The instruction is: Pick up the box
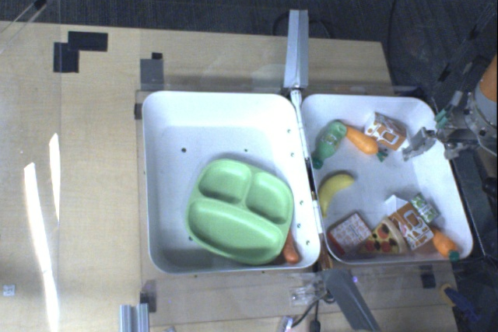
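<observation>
Along the near wall of the right bin (447,167) lie a red-brown box (350,231) and an orange printed box (408,222), side by side. A smaller printed packet (387,131) lies at the bin's far side beside a carrot (360,140). My gripper (420,143) hangs over the right bin's far right part, just right of the small packet and well behind the two boxes. Nothing shows between its tips.
A green bottle (330,140) and a banana (334,187) lie in the right bin's left half. A second carrot (443,243) sits at its near right corner. The left bin (167,159) holds a green divided plate (241,210), with an orange item (290,251) at its edge.
</observation>
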Robot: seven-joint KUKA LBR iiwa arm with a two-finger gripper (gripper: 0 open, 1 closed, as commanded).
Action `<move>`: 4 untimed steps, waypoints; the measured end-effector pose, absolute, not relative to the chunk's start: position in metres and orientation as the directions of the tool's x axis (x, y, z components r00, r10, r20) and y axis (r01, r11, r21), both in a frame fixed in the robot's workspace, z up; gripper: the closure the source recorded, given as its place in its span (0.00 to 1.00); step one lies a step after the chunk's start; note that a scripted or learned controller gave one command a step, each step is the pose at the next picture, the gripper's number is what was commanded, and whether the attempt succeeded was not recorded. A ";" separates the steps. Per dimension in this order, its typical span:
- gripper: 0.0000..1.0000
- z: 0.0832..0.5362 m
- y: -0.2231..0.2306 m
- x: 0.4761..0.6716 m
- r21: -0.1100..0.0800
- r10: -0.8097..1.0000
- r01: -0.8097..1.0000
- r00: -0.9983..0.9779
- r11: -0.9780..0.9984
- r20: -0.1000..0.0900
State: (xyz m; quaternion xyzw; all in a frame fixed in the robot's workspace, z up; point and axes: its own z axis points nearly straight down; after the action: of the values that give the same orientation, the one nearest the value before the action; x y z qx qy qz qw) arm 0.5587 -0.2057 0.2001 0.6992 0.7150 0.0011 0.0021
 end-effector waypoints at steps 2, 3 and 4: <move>0.00 0.089 -0.203 0.517 0.010 1.000 1.000 0.014 -0.014 0.002; 0.00 0.089 -0.203 0.517 0.011 1.000 1.000 0.014 -0.014 0.002; 0.00 0.089 -0.203 0.517 0.011 1.000 1.000 0.014 -0.014 0.002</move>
State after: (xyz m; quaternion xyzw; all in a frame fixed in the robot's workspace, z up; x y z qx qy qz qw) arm 0.5172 -0.2033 0.0889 0.7122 0.7020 0.0045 0.0030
